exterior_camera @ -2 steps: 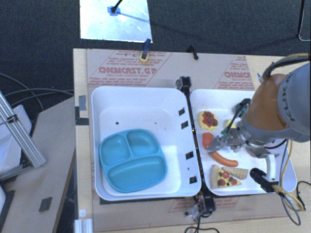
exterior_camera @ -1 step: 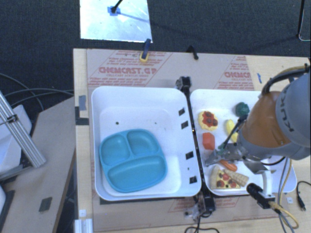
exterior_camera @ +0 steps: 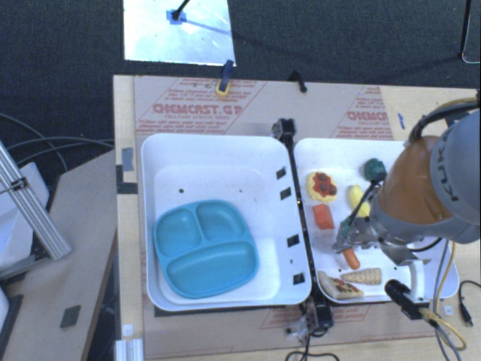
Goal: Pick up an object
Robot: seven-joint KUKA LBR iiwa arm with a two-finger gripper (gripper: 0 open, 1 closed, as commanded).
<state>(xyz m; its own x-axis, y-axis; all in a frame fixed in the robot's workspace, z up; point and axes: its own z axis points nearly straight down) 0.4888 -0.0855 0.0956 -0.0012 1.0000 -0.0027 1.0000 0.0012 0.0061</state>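
The right bin (exterior_camera: 316, 156) holds several small toy foods: a yellow and red round piece (exterior_camera: 322, 186), an orange-red block (exterior_camera: 323, 216), a yellow piece (exterior_camera: 356, 197), a dark green piece (exterior_camera: 374, 169), a small orange sausage (exterior_camera: 350, 259) and a tan sandwich-like wedge (exterior_camera: 347, 284). My gripper (exterior_camera: 346, 238) hangs low in this bin, between the orange-red block and the orange sausage, just above the sausage. The arm's grey and orange wrist (exterior_camera: 417, 194) covers the bin's right half.
The left bin (exterior_camera: 225, 153) holds a blue divided tray (exterior_camera: 204, 247). A black divider strip (exterior_camera: 294, 201) runs between the bins. A shiny metal sheet (exterior_camera: 177, 21) lies beyond the bench. Cables trail at the front right corner (exterior_camera: 436, 318).
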